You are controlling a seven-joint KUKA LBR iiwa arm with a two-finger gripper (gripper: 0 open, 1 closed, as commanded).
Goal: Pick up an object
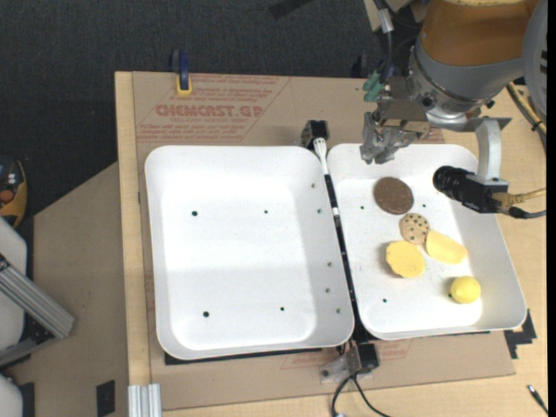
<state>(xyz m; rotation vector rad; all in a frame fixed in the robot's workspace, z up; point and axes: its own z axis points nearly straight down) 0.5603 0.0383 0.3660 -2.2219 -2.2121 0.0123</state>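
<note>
Left bin (234,259) sits well to the left of the jaws, nothing to grab there from what I can see. Divider between the bins is just left of the jaws.

Gripper (380,150) hangs over the far-left corner of the right bin (495,320). Can't tell whether the jaws are released or clenched, the view's too dark and small there. Nothing visible between them.

Nearest candidate: brown disc (393,195), just toward the camera from the jaws and slightly right. Round, so no long axis to line up with.

Further toward the camera: speckled cookie (415,228), then two yellow slices (406,259) (446,248) touching it or nearly so. Cluttered, worse pick.

Yellow ball (465,290) is furthest out, right and toward the camera, on its own.

My call: go for the disc, short move toward the camera and down. It's flat, so the grip could slip.
</note>
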